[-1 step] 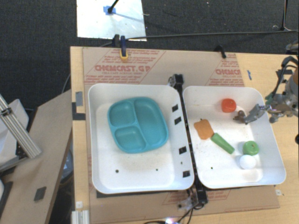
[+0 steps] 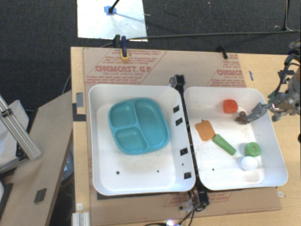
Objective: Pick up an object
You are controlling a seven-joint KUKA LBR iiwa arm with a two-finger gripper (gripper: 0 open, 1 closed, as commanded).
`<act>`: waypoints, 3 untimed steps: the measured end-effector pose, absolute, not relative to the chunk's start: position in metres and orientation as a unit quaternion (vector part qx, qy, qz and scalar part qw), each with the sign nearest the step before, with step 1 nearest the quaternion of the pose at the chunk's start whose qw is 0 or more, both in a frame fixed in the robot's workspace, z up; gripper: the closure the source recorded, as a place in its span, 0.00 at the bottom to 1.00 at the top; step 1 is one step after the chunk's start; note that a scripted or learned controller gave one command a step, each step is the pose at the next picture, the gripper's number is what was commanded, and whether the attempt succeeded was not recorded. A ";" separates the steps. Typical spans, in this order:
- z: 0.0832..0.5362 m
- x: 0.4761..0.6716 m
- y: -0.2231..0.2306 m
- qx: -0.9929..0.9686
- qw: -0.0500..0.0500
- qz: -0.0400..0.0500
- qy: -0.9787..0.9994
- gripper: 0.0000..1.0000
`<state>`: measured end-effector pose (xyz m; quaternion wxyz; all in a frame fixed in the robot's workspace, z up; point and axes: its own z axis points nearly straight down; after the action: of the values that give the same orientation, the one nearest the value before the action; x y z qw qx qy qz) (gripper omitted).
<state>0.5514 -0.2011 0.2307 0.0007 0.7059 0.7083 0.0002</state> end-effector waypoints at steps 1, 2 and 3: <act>0.189 0.556 -0.200 0.706 0.000 0.000 0.708 0.00; 0.130 0.553 -0.205 0.707 0.001 0.000 0.708 0.00; 0.082 0.553 -0.204 0.707 -0.001 0.000 0.708 0.00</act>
<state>0.5530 -0.2041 0.0823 -0.0006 0.7066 0.7077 -0.0002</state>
